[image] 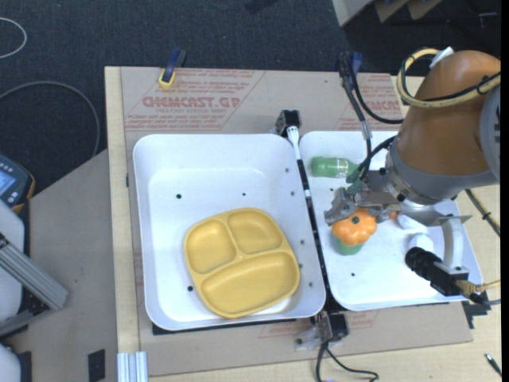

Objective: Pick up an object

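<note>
An orange toy pepper (355, 229) with a green underside lies in the left half of the right bin (382, 293). My gripper (351, 206) hangs directly over the pepper's top, touching it or nearly so. The grey and orange arm comes in from the right and hides the bin's far right part. A pale green object (330, 166) lies near the right bin's back left corner, apart from the gripper.
A yellow divided plate (241, 262) lies in the front half of the left bin (159, 173). The wall between the bins (308, 213) runs just left of the pepper. A small white item (409, 222) peeks out under the arm.
</note>
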You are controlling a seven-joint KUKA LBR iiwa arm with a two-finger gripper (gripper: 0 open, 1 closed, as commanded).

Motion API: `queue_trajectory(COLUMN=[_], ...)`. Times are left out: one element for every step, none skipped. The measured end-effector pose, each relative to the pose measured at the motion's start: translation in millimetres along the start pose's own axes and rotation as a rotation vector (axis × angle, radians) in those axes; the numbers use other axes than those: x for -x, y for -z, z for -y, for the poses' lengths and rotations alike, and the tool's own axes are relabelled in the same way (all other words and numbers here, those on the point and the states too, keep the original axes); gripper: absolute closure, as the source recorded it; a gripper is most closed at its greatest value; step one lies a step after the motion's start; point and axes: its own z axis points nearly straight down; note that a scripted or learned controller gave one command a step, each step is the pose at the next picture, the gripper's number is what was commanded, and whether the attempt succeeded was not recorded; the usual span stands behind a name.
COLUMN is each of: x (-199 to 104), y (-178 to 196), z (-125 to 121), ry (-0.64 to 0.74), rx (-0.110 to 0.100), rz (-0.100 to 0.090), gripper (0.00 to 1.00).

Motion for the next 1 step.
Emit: queue_trajectory(x=[-46.8], y=[12.2], z=[-0.2], ry=[0.0], rx=[0.0], rz=[0.001], gripper=[1.0])
